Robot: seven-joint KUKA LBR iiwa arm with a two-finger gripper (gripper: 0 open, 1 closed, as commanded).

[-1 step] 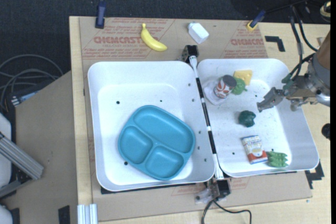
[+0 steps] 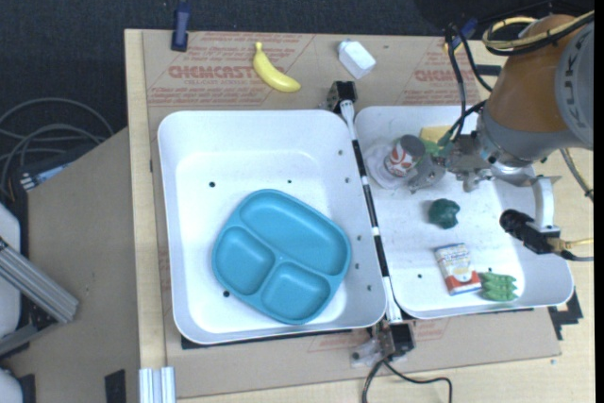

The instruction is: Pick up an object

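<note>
Honestly can't tell if the fingers are apart or together, but the gripper (image 2: 429, 167) sits right by the red-and-white cup (image 2: 400, 159) at the right bin's (image 2: 538, 293) far left, so it could easily just knock it against the wall.

I see two white bins: the left bin (image 2: 189, 156) carries a light blue divided plate (image 2: 280, 254), the right bin (image 2: 415, 288) a dark green lump (image 2: 444, 212), a brighter green toy (image 2: 498, 286) and a small red, orange and white box (image 2: 456, 267). On the tan cardboard with red lettering (image 2: 212, 71) lie a yellow banana (image 2: 272, 71) and a white block (image 2: 357, 58). My arm (image 2: 533, 99) reads grey and orange.
</note>
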